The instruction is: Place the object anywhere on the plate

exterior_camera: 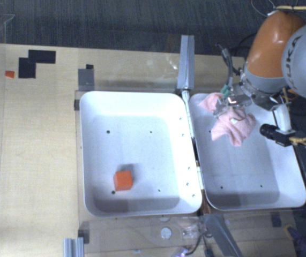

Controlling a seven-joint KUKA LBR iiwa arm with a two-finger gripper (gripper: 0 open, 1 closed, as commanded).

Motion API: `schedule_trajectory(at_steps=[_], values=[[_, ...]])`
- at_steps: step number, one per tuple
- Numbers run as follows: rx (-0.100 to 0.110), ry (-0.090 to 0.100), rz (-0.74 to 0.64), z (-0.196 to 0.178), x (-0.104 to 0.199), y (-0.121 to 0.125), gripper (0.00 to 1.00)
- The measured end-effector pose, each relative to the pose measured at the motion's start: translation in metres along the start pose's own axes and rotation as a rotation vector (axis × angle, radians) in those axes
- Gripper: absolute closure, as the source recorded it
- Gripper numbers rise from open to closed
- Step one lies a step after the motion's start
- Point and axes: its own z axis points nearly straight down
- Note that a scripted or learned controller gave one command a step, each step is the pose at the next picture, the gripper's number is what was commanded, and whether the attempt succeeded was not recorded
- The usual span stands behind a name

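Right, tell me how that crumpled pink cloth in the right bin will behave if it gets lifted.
The crumpled pink cloth lies in soft folds in the shallow white right bin, so it is probably floppy and would drape and sag from wherever it is pinched. It looks thin, so likely light. Being bunched, it may unfold or trail when raised, and should not roll.

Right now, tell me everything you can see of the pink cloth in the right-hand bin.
The pink cloth is a soft, pale pink fabric, crumpled and folded on itself rather than spread flat. It lies in the upper left part of the right bin, with one lobe reaching toward the bin's upper left corner and a larger bunch sagging lower right. The gripper is directly over its top edge and appears to meet the fabric there; whether it has hold of the cloth cannot be made out.
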Motion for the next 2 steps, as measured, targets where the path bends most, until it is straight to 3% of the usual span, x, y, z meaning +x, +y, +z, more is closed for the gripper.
schedule_trajectory(at_steps=[1,2], values=[[-0.003,0.0,-0.008,-0.04,0.001,0.003,1.0],[-0.002,0.001,-0.413,-0.041,0.059,0.019,1.0]])
